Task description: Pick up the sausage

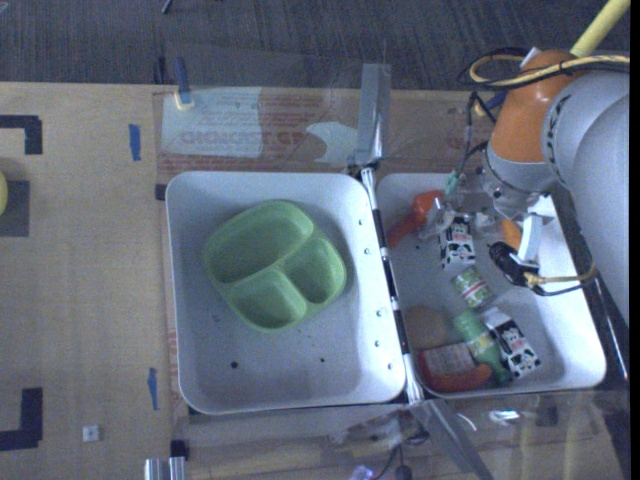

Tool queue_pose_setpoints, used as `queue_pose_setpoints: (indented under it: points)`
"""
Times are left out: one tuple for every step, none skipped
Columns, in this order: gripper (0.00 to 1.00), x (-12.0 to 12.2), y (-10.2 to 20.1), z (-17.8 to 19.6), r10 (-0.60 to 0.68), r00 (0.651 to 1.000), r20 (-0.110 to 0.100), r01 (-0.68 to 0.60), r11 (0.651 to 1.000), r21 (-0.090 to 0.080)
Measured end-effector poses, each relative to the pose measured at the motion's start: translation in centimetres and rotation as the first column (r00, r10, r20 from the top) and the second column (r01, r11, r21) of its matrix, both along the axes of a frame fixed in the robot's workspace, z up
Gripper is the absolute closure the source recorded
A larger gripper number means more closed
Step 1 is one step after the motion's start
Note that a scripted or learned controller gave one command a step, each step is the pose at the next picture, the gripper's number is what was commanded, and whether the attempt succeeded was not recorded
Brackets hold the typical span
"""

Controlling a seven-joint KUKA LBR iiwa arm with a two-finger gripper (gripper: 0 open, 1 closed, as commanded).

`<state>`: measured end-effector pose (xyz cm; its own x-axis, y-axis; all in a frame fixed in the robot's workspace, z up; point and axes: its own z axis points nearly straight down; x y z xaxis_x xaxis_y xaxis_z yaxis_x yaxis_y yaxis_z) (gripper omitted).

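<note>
The grey arm (600,158) is seen over the right bin (590,363), its pincer (462,223) low at the bin's far left corner. The reddish sausage (408,226) lies just beside it, against the bin's left wall, not lifted. Pincer state cannot be told; the grasp remains undone.

No text can be read for certain. A clear sheet (240,128) at the table's (80,298) far edge, behind the left bin (190,368), bears a row of pale reversed letters, too faint to make out. In the right bin (590,368), two small cartons (457,246) carry black-and-white patches and a green bottle (472,288) has a pale label; their print is too small to read.
</note>
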<state>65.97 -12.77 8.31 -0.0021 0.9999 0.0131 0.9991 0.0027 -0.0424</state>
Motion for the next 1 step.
queue_pose_setpoints:
  points:
    - [0.0,-0.36,-0.91,-0.13,-0.334,0.942,-0.025,0.334,0.942,-0.012]
